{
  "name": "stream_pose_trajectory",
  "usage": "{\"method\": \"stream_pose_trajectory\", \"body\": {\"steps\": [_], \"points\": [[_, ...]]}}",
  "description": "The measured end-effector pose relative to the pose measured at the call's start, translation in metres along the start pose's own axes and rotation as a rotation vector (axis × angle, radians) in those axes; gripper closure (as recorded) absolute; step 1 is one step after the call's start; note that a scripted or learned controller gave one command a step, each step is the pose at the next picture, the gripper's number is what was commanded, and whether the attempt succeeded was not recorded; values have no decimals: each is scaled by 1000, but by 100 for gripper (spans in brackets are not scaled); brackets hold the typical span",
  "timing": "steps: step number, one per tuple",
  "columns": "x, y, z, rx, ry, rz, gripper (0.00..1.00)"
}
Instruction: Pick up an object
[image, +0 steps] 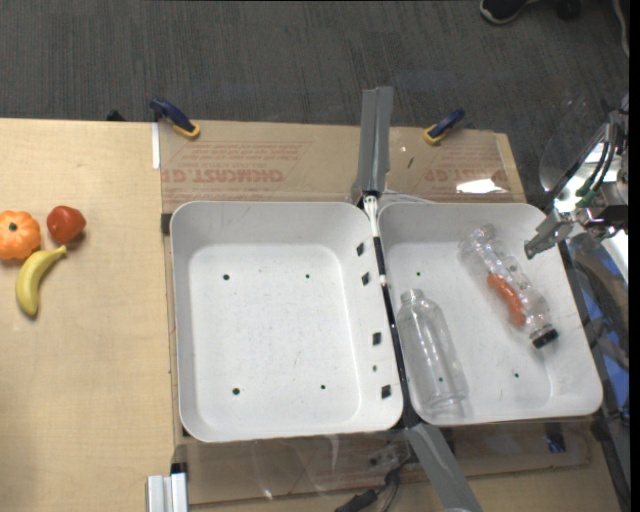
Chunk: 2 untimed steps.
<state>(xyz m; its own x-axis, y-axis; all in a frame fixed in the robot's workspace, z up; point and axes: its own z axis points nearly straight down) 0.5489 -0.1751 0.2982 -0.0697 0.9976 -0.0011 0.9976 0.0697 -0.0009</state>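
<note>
In the right bin (570, 385), two clear plastic bottles lie on their sides. One bottle (432, 352) rests near the bin's left wall, its neck pointing away from me. The other, a crumpled bottle with an orange label and black cap (506, 284), lies slantwise in the middle right, cap toward the front right. My gripper (546, 240) hangs over the bin's right rim, just right of the crumpled bottle's far end, with nothing seen in it. The arm (592, 185) reaches in from the right edge.
The left bin (185, 330) sits beside the right one, with a grey strip (375, 140) running back from the seam. A banana (33, 280), an orange (15, 236) and a red fruit (66, 224) lie on the bench at far left. Two clamps (176, 118) (441, 125) hold cardboard behind.
</note>
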Motion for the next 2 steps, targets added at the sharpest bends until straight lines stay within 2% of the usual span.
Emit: {"method": "stream_pose_trajectory", "body": {"steps": [1, 2], "points": [[40, 12, 61, 3, 1, 90, 0], [-6, 40, 92, 1, -1, 72, 0]]}}
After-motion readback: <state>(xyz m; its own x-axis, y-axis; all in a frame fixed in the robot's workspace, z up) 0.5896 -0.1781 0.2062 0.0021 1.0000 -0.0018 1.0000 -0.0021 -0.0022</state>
